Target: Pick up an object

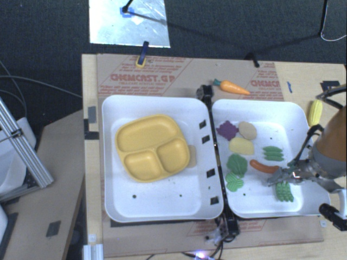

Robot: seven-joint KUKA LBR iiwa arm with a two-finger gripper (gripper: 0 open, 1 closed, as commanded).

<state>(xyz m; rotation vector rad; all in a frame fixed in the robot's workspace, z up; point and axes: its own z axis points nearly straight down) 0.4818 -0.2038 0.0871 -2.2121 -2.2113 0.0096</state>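
- The grey arm's two-finger tool (277, 177) sits low in the right shallow white bin (295, 112), just beside the red-orange sausage-shaped toy (263, 167) and above the small green leafy plastic toy (284, 192).
- How wide the tool stands cannot be told; nothing is visibly gripped.
- Also lying in that bin: a purple grape-like toy (227, 129), a tan round toy (248, 130), a pale yellow lump (242, 146), a green bean-like piece (272, 154), a dark green round leafy toy (237, 164) and a green ridged piece (234, 183).
- The left white bin (116, 202) bears a yellow three-part plastic tray (153, 147).
- An orange plastic carrot (233, 87) lies on the desk (162, 77) outside the bins.
- Judged so: the pick is not yet done; grasp and lift remain.
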